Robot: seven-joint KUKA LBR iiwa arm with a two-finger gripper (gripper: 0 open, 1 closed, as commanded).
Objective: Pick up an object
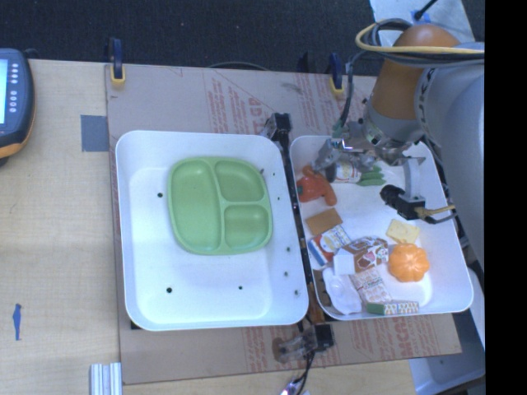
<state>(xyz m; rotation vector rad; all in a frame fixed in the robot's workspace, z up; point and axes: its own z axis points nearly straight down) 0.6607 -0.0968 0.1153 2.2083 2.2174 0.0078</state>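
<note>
end effector [350, 151] low at far end of right bin [461, 282], grip state cannot be told | nearest pick candidate: orange carrot-like toy [315, 188] just beside it | green divided plate [221, 205] in left bin [140, 245]

A pale wooden bench [58, 245] fills most of the view, its grain running left to right. On it lies a sheet of brown cardboard [239, 97] with faint red printing, held at its far edge by two clamps with blue handles [117, 60]. Beyond the bench the floor [206, 11] is dark, almost black carpet. A square of grey tape [94, 132] sticks to the bench left of the cardboard, and a small blue mark [17, 320] shows near the bench's lower left. Light falls evenly, without hard shadows.
</note>
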